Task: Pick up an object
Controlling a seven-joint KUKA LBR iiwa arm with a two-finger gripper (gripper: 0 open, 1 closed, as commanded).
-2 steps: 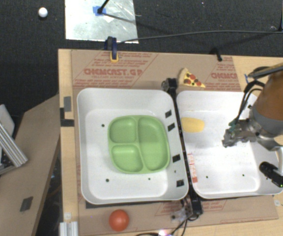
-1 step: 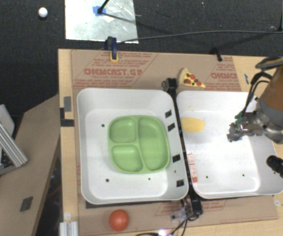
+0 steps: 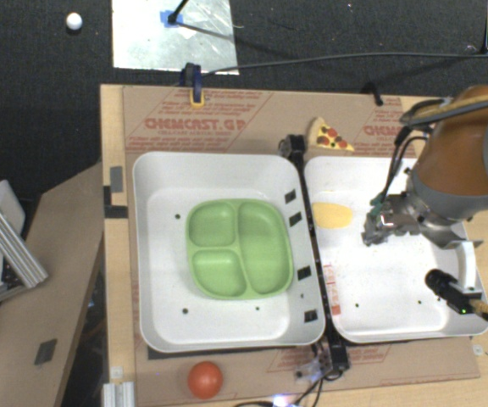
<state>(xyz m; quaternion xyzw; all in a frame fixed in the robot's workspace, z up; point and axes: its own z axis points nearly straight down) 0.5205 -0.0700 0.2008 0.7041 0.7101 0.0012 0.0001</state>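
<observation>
A flat yellow oval object (image 3: 332, 216) lies in the right bin (image 3: 379, 316), near its left wall. My gripper (image 3: 377, 226) hangs over the right bin, a short way to the right of the yellow object and apart from it. Nothing shows between its fingers. A toy pizza slice (image 3: 329, 136) rests on the cardboard just behind the right bin. A red-orange ball (image 3: 205, 379) sits on the bench in front of the left bin.
The left bin (image 3: 155, 193) holds a green divided plate (image 3: 239, 248). A black divider with clips (image 3: 303, 219) runs between the two bins. The arm's orange band (image 3: 460, 151) looms over the right bin's far right side.
</observation>
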